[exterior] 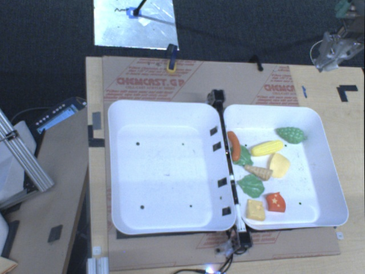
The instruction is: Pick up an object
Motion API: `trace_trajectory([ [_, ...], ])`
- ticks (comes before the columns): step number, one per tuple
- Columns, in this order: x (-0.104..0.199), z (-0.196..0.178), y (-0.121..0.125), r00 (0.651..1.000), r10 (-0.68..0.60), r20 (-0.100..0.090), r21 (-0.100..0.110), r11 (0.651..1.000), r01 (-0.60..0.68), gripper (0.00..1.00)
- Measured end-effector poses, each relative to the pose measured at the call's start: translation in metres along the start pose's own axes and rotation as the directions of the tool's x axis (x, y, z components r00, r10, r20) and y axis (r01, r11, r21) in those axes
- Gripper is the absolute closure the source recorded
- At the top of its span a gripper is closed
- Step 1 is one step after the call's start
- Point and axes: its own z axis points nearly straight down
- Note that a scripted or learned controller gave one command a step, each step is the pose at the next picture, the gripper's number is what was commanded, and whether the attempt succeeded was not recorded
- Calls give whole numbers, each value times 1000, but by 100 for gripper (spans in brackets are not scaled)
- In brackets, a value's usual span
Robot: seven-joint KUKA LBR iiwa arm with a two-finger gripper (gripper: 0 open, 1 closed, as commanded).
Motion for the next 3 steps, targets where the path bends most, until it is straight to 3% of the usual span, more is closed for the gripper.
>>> trace_trajectory([
  [3,-54,0,-62,1000,0,0,0,1000,0,100],
])
